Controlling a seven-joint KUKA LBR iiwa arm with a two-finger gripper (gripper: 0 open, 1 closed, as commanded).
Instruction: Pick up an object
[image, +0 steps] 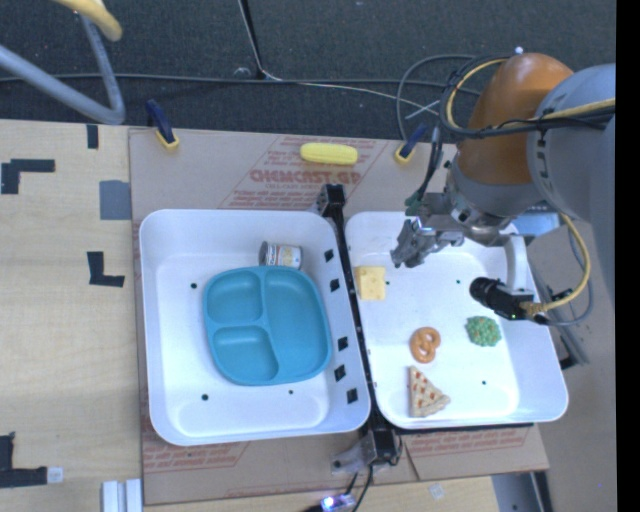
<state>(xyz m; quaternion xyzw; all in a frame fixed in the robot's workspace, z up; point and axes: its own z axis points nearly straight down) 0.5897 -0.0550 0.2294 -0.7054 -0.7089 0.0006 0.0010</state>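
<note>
Above the right bin (530, 405), the hand (412, 246) looks blurred, its grip unreadable.

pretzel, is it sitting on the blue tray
No, the pretzel lies on the floor of the right bin, while the blue tray is in the left bin.

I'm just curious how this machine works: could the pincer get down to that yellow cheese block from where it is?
Probably yes. The pincer hangs over the right bin, just beside the cheese block, which lies apart from the pretzel.
</note>
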